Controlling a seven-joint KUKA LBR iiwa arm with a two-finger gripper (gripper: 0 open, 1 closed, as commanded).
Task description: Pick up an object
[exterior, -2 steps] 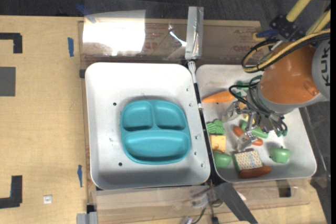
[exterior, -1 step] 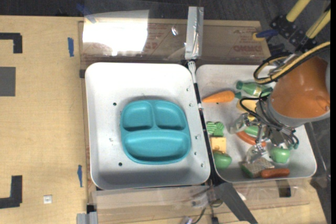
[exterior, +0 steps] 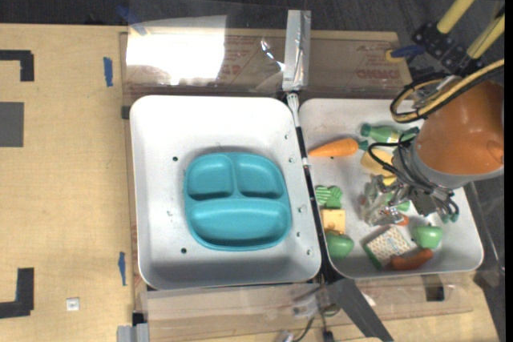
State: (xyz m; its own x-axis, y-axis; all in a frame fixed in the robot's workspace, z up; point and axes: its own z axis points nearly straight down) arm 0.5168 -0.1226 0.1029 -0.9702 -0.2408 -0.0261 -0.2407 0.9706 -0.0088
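Left bin point(exterior: 152, 172): white plastic, smooth, semi-gloss. Divided plate point(exterior: 236, 200): teal plastic, smooth, soft sheen. Right bin point(exterior: 465, 248): same white plastic, scuffed. Carrot point(exterior: 335, 147): orange plastic, glossy. Bench point(exterior: 64, 172): pale wood board, matt. Clear sheet point(exterior: 208, 52) behind bins: glossy, glare-struck. Arm band point(exterior: 465, 132): orange, smooth, satin. Tool point(exterior: 393, 200): metal, shiny, details blurred.

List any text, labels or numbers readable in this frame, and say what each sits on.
None can be read.
Reddish print on the brown cardboard panel behind the two white bins: too blurred to read.
Patterned face of the small speckled box in the right white bin: too small to tell.
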